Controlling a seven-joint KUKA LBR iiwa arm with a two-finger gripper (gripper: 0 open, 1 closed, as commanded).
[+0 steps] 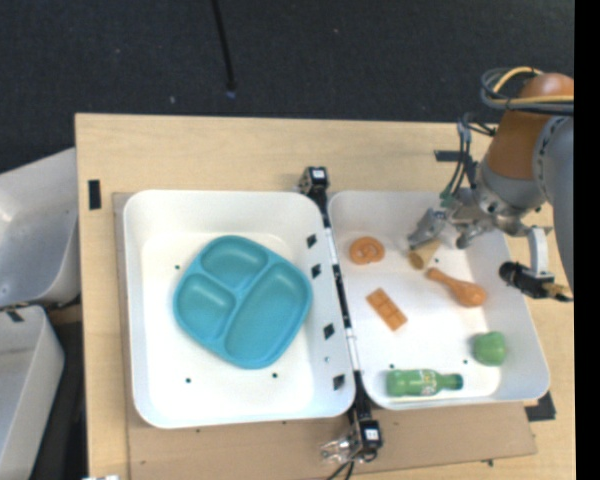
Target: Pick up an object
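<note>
in right bin: five items (mixed)

Tabletop: tan board sitting mid-frame, carrying two white bins.
Left bin: lying at centre-left.
Right bin: lying at centre-right, touching the left bin.

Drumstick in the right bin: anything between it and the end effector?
Nothing visible. The end effector hangs over the right bin, just up-left of the drumstick. The pretzel lies off to the left.
</note>
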